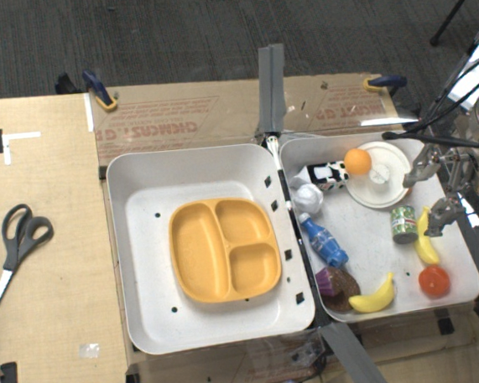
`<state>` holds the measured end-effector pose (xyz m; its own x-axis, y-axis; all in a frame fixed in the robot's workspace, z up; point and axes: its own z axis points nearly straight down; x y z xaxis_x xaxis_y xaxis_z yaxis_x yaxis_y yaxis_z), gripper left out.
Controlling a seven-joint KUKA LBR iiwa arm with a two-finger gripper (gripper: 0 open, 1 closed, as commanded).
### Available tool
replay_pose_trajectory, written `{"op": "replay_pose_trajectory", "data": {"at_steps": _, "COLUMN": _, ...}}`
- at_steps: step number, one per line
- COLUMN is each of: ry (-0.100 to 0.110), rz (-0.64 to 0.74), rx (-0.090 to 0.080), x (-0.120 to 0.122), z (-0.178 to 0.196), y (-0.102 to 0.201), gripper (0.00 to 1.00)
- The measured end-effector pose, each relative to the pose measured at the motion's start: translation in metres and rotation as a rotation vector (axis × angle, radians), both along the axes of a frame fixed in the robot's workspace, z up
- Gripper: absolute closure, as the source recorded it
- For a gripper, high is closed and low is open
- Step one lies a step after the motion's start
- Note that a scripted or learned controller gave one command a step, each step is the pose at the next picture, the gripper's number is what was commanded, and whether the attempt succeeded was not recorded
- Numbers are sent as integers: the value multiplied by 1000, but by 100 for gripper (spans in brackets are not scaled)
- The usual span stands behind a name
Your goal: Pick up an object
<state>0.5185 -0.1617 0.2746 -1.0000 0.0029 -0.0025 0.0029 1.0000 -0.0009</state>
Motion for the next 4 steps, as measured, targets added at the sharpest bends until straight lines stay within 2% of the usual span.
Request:
{"op": "replay_pose_trajectory", "data": {"at_steps": 1, "ry": 0, "rz": -76, "rx": 0, "x": -40, "z": -178, "y": -26, "gripper": 0}}
{"op": "replay_pose_trajectory", "data": {"at_steps": 2, "ry": -4, "rz": -139, "rx": 1, "x": 68, "z": -180, "y": 16, "gripper": 0}}
{"op": "replay_pose_trajectory", "data": {"at_steps": 3, "ry": 0, "rz": -116, "rx": 1, "x": 35, "z": -182, "y": 66, "gripper": 0}}
{"op": "replay_pose_trajectory", "data": {"at_steps": 4, "ry": 22, "rz": -217, "rx": -1, "x": 116, "z": -185, "y": 66, "gripper": 0}}
